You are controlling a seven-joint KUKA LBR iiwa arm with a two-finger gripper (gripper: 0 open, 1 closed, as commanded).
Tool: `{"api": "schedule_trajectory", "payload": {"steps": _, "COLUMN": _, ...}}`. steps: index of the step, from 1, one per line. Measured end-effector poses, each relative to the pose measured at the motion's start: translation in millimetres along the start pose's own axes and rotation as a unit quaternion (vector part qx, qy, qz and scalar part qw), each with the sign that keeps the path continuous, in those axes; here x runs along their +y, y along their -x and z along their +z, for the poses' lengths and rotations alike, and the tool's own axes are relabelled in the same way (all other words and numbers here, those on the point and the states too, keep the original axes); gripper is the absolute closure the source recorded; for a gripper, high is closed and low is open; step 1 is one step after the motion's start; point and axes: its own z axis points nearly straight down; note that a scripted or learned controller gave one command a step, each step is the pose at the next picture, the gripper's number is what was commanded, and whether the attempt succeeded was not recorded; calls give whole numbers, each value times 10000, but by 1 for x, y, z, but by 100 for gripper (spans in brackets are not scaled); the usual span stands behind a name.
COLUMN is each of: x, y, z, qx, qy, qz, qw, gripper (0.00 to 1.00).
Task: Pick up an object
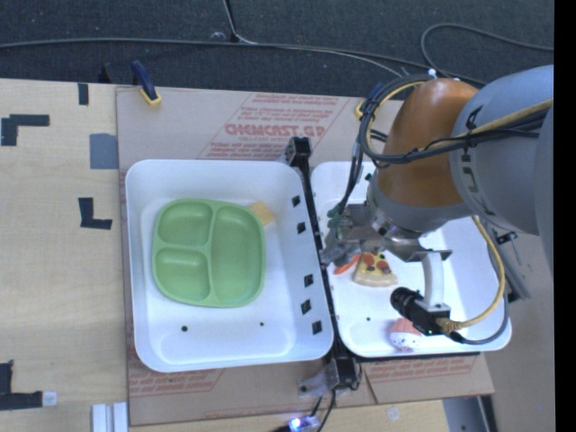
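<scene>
A pizza-slice toy (373,271) lies in the right bin (468,331), near that bin's left wall, with a small orange piece (345,264) just beside it and a pink-and-white object (402,335) near the bin's front edge. The claw (346,237) hangs just above the slice's left side; whether it is open or closed cannot be told. In the left bin (216,345) a green divided plate (209,251) rests beside a small yellow piece (262,211).
</scene>
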Motion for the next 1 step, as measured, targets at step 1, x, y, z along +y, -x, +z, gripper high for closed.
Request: {"api": "schedule_trajectory", "payload": {"steps": 1, "x": 18, "y": -49, "z": -2, "qx": 1, "qy": 7, "qz": -1, "qw": 10000, "gripper": 100}}
